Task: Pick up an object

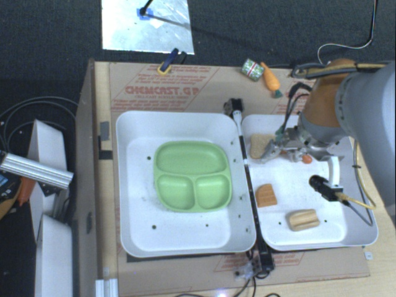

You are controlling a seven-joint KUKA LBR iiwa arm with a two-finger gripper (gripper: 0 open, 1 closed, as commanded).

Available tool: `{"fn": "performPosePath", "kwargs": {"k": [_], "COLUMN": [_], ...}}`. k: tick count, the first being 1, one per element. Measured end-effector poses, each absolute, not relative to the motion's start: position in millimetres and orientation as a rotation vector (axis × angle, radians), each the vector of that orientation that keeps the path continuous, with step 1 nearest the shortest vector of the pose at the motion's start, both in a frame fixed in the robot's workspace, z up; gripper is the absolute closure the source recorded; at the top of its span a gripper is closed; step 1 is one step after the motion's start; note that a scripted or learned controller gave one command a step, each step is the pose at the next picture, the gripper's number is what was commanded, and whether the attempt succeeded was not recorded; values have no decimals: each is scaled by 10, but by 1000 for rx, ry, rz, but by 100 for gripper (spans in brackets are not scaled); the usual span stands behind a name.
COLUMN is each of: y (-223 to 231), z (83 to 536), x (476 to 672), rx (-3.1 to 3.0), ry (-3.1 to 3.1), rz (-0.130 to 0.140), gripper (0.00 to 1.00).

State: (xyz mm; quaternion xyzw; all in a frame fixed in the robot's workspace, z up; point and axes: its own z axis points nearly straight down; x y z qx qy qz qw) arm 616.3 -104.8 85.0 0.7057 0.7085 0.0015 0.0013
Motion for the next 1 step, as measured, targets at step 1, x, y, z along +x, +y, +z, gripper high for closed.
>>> {"fn": "performPosePath", "kwargs": {"k": [1], "y": [-886], "z": [1021], "x": [6513], "rx": [2214], "ry": [2225], "rz": [4], "gripper": [0]}}
